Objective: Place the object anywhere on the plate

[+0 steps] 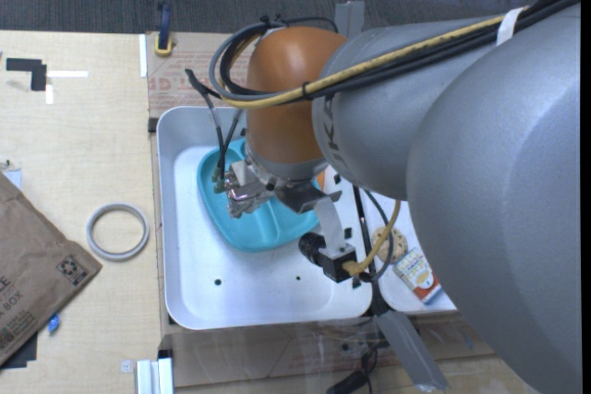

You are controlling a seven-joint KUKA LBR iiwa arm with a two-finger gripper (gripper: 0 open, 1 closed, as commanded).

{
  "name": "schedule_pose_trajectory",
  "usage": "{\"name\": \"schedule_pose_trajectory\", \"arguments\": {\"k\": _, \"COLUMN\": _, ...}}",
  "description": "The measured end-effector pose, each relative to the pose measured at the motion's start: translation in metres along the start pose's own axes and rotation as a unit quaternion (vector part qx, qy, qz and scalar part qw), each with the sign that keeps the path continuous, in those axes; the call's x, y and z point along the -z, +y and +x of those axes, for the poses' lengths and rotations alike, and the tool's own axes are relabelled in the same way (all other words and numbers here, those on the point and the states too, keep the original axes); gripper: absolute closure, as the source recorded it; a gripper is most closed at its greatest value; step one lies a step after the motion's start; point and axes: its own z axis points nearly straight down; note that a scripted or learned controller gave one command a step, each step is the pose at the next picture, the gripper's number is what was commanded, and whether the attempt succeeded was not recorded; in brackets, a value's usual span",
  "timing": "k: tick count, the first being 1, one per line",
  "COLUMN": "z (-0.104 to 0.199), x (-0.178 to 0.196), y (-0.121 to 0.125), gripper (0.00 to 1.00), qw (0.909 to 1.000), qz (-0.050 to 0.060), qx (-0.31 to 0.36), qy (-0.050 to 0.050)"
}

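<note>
The grey arm (462, 134) comes in from the right and covers much of the view; its orange band (286, 97) sits above the wrist, over the left white bin (185, 291). Black cables loop around the band and a yellow cable runs along the grey link.

The tool (242, 196) hangs below the band, directly above the blue plate (231, 217). The plate lies in the upper part of the left bin, partly hidden by the wrist; its lower and left parts are visible. Metal parts of the tool are seen against the plate, but whether the tool is released or clenched I cannot tell, and nothing can be made out in it.

A small orange piece (323, 181) peeks out just right of the wrist, at the plate's right side; too much is hidden to say what it is or whether it rests on the plate. In the right bin (397, 295), near its lower edge, lies a small packet (417, 275) with red and yellow print, well apart from the plate.

On the counter (74, 143) left of the bins: a tape ring (117, 230) and a brown cardboard box (28, 272) at the left edge. A blue and orange clamp (164, 29) sits at the counter's far edge
</note>
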Motion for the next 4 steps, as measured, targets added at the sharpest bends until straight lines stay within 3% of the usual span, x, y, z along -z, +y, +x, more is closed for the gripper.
{"name": "schedule_pose_trajectory", "arguments": {"k": 1, "z": -0.046, "x": -0.020, "y": 0.033, "gripper": 1.00, "qw": 0.9960, "qz": -0.002, "qx": 0.090, "qy": 0.000}}
{"name": "schedule_pose_trajectory", "arguments": {"k": 2, "z": -0.066, "x": -0.076, "y": 0.091, "gripper": 1.00, "qw": 0.9872, "qz": -0.010, "qx": 0.159, "qy": 0.002}}
{"name": "schedule_pose_trajectory", "arguments": {"k": 3, "z": -0.042, "x": -0.079, "y": 0.094, "gripper": 1.00, "qw": 0.9760, "qz": -0.003, "qx": 0.218, "qy": -0.001}}
{"name": "schedule_pose_trajectory", "arguments": {"k": 4, "z": -0.071, "x": -0.090, "y": 0.065, "gripper": 1.00, "qw": 0.9402, "qz": -0.011, "qx": 0.340, "qy": 0.005}}
